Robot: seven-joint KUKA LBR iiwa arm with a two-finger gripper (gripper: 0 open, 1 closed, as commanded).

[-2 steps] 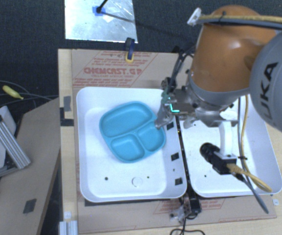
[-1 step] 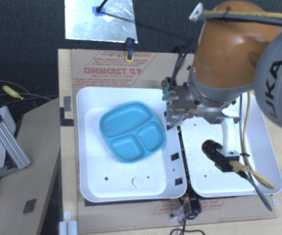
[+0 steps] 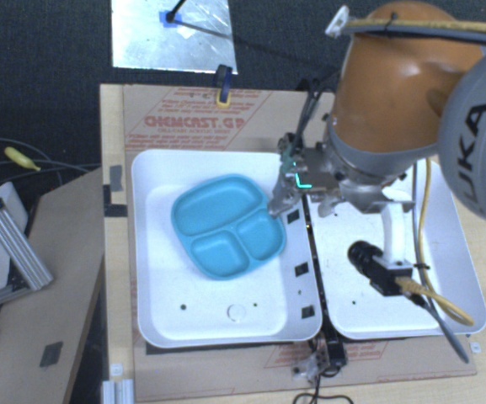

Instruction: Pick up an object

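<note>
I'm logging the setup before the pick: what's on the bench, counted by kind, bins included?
White bins: 2 (left bin, right bin)
Blue divided plate: 1, lying in the left bin
Total: 3

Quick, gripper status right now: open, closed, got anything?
Gripper: cannot be told whether open or closed; it is down at the edge of the blue plate nearest the arm.
</note>
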